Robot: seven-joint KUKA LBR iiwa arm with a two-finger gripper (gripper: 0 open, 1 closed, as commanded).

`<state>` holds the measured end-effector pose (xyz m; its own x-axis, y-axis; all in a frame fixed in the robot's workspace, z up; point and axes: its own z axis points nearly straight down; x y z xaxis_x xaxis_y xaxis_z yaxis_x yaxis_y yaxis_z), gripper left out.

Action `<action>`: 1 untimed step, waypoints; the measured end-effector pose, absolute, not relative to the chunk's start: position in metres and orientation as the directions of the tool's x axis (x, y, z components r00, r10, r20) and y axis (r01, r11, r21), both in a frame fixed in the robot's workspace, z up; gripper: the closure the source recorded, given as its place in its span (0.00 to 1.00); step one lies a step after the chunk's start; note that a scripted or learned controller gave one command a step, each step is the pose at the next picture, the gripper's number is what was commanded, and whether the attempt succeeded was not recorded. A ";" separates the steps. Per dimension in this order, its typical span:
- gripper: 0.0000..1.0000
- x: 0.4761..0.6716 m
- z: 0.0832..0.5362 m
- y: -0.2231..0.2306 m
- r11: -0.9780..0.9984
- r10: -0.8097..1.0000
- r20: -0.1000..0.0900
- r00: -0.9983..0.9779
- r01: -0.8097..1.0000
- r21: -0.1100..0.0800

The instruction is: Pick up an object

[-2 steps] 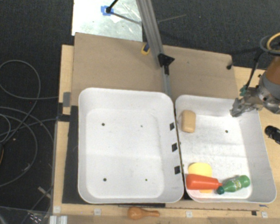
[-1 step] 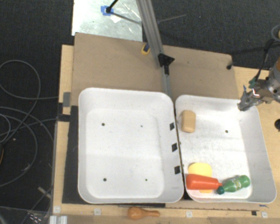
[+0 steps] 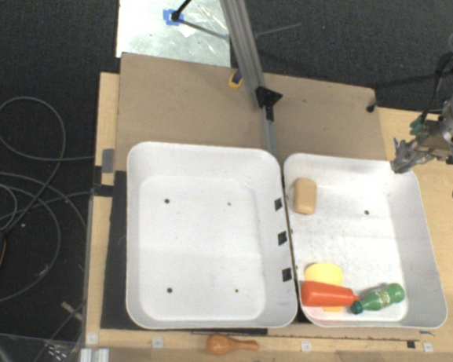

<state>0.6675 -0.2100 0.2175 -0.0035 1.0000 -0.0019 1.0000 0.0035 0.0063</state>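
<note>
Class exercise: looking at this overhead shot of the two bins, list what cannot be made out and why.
- Gripper, camera view: too small to tell whether its fingers are open or shut.
- Arm: cut off by the right edge.
- Yellow object: partly covered by the orange object; its shape is unclear.

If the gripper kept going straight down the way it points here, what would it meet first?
Probably the far right corner of the right bin. The gripper hangs over that rim, well away from the tan block. Its height is hard to judge from this view.
</note>
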 end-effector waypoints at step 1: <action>1.00 0.657 0.231 -0.162 0.010 1.000 0.001 -0.010 1.000 0.002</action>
